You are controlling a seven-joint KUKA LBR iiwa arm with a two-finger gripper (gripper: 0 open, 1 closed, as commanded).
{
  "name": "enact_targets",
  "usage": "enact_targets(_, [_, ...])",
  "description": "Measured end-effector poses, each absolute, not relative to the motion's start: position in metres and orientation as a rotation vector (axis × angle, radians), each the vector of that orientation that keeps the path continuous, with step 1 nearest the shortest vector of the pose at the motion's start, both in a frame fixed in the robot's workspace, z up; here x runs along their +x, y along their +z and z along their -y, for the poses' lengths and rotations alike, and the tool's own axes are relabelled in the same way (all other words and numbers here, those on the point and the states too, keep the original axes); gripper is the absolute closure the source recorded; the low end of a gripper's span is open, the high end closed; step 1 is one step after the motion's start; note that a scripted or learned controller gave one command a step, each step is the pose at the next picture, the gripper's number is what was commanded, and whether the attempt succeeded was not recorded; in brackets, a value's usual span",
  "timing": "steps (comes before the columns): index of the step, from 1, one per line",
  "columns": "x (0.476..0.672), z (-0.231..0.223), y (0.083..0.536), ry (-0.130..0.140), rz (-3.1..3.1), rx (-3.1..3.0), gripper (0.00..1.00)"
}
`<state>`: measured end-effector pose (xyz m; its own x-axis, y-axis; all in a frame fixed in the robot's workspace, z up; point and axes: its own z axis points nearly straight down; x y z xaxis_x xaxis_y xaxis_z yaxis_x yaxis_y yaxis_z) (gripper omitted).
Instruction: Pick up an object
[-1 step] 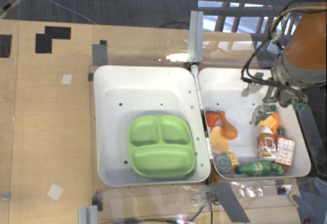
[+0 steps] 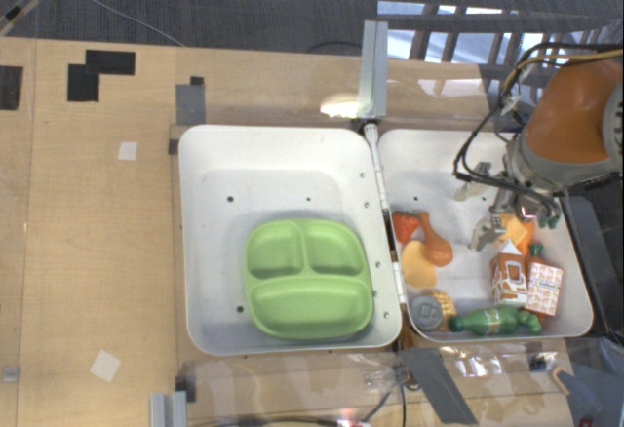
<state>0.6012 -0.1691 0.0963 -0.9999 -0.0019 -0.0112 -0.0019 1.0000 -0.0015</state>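
Note:
My gripper (image 2: 499,225) hangs low over the right side of the right bin (image 2: 421,172), below the arm's orange band (image 2: 575,113). Just beside it on the right lies a small orange item (image 2: 522,234), touching or nearly touching the gripper. Directly below stand a brown carton (image 2: 508,277) and a red-and-white box (image 2: 545,287). To the gripper's left are an orange drumstick-shaped toy (image 2: 432,242), a red piece (image 2: 404,223) and a yellow lump (image 2: 419,266). A green bottle (image 2: 492,321) and a round can (image 2: 427,308) lie along the front wall.
The left bin (image 2: 210,220) holds a green divided plate (image 2: 307,277) in its front half. A metal post (image 2: 373,64) rises behind the divider between the bins. Black cables (image 2: 478,147) loop off the wrist above the right bin's back.

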Motion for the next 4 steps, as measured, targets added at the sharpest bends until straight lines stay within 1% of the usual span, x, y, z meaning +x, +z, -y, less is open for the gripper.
enact_targets(1, [0.569, 0.161, 0.089, -0.006, -3.125, -0.037, 0.00])
enact_targets(2, [0.525, 0.169, 0.090, -0.003, -3.117, 0.177, 0.00])
enact_targets(3, [0.496, 0.174, 0.091, -0.007, -3.107, 0.187, 0.00])
enact_targets(4, [0.528, 0.081, 0.091, 0.003, -3.114, 0.154, 0.00])
